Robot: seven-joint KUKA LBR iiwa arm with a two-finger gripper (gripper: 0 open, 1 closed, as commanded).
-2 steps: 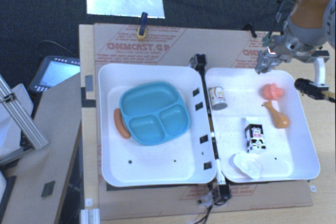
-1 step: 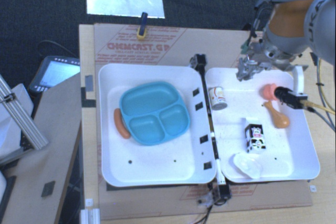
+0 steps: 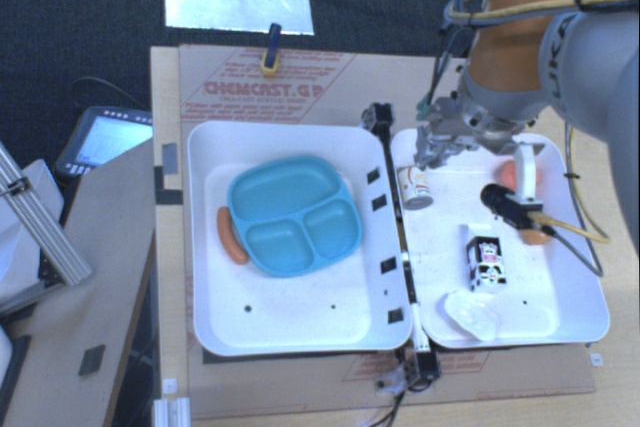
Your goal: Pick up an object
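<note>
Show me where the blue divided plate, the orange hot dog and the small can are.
blue divided plate (image 3: pixel 262 197): camera view, on its large upper compartment.
orange hot dog (image 3: pixel 231 235): camera view, on its middle.
small can (image 3: pixel 413 185): camera view, on its labelled side.

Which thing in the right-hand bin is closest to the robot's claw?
The small can, lying just below the gripper near the divider. The black-and-white carton and clear lid lie farther away.

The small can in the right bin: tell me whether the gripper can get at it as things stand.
Probably yes. The gripper hangs just above and behind the small can, which stands near the right bin's left wall. Nothing lies on top of it, though that wall may crowd one finger.
</note>
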